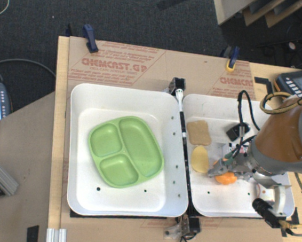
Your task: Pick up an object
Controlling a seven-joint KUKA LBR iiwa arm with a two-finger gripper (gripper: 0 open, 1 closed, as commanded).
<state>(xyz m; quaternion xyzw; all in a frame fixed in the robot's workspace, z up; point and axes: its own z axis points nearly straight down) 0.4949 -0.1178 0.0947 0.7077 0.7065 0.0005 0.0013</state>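
Contact looks close: the pincer [225, 167] sits low in the right bin [238, 210], just above an orange piece [225, 178], with a yellow piece [200, 159] just beside it and a tan slab [198, 132] further back. Whether the pincer is apart or together I cannot tell; cables and the wrist hide it. To grasp well, it should centre on the orange piece, keep off the yellow one, close fully, then lift straight up. The green tray [126, 151] lies in the left bin [79, 137], well apart.
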